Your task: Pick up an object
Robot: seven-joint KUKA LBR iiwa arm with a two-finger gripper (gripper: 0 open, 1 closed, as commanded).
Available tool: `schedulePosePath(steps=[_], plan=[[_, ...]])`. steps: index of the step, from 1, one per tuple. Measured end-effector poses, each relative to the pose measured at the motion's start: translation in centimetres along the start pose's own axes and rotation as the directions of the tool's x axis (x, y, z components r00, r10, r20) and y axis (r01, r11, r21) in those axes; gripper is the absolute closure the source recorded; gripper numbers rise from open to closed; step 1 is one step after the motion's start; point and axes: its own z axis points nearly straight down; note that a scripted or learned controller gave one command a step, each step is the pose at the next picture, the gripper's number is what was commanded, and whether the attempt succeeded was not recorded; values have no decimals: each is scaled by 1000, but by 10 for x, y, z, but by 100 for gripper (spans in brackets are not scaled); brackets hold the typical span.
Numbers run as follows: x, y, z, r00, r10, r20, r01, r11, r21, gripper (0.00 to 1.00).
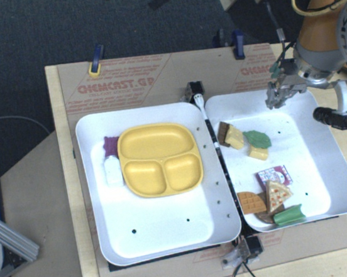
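Two white bins on the bench, a left bin [110, 232] and a right bin [330, 171]. In the left: one yellow divided tray [160, 158], one purple item [111, 145], one small white bottle [112, 172]. In the right, I count about seven toy food pieces: a cheese wedge [230, 136], a green leaf [257, 138], a yellow chunk [258, 153], a purple packet [275, 175], a waffle [252, 202], a pizza slice [277, 196], a green pepper [289, 215].

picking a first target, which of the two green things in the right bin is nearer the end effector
The green piece beside the yellow wedges, in the bin's upper half. The other green piece lies at the bottom edge, far from the end effector.
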Motion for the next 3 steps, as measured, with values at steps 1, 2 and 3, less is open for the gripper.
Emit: schedulePosePath(steps=[1,2,3], plan=[[0,2,-54,1000,0,0,0,1000,1,100],[31,-38,-48,1000,-2,-5,2,1000,14,100],[49,-84,-63,1000,1,-5,-1,1000,13,100]])
